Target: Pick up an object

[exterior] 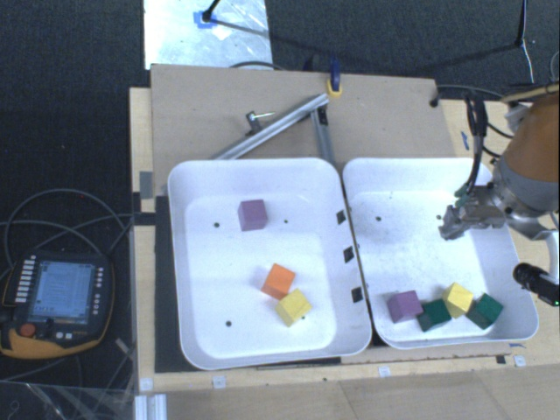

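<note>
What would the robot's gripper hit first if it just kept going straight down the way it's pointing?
Probably the bare white floor of the right bin. The gripper hangs over its upper right part, and the blocks lie along the near edge, though depth is hard to judge from above.

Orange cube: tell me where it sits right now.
The orange cube lies in the left bin, near its middle, touching the yellow cube just below it.

I see dark carpet floor [70, 77] surrounding the table [385, 112]. A reflective sheet [175, 24] lies beyond its far edge. A teach pendant [54, 300] rests on the floor at left, cables [52, 213] looped nearby.
</note>
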{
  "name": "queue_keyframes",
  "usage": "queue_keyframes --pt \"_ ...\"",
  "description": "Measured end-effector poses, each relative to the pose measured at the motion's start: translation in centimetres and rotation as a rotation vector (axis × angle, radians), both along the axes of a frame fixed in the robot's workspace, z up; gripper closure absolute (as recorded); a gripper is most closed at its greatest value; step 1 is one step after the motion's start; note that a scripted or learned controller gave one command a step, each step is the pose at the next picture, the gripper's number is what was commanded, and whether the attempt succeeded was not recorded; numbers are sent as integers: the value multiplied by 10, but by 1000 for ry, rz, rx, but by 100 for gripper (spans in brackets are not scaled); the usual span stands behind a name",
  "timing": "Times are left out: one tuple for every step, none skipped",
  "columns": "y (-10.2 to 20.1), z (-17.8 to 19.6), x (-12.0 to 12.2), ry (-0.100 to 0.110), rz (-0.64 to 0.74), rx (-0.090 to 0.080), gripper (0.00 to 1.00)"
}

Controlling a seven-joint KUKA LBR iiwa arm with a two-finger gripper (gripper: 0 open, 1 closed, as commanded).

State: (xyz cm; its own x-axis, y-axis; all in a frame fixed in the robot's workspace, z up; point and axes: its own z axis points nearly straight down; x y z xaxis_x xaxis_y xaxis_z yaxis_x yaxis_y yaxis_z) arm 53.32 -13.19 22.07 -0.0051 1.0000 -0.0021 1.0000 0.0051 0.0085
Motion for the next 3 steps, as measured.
queue_keyframes --pt "0 44 2 1 0 0 100" --pt "50 38 16 5 5 3 100" --pt "103 28 27 7 5 4 100"
